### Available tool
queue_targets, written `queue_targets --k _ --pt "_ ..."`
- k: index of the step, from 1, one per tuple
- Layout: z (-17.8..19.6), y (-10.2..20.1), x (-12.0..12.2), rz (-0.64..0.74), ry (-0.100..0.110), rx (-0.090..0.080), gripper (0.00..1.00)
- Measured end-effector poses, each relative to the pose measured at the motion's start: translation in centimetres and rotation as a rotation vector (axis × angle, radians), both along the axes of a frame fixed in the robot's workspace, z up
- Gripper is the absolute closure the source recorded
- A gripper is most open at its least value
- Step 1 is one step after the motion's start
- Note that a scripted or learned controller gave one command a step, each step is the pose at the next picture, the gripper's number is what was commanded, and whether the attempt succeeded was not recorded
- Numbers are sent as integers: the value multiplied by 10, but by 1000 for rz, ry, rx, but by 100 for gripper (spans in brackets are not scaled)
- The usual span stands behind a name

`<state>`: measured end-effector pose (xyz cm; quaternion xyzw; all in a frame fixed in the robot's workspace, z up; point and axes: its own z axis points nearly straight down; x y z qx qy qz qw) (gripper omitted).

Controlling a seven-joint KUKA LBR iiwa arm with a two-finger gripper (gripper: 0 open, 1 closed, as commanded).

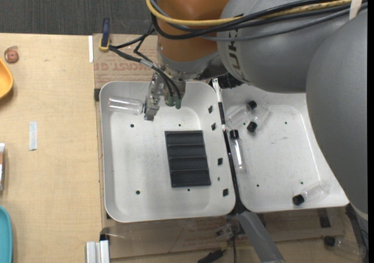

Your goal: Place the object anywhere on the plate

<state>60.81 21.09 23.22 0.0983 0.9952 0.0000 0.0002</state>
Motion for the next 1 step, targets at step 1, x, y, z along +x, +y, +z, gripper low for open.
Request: queue_targets --k 1 --pt "20 -8 -14 98 -1 0 100"
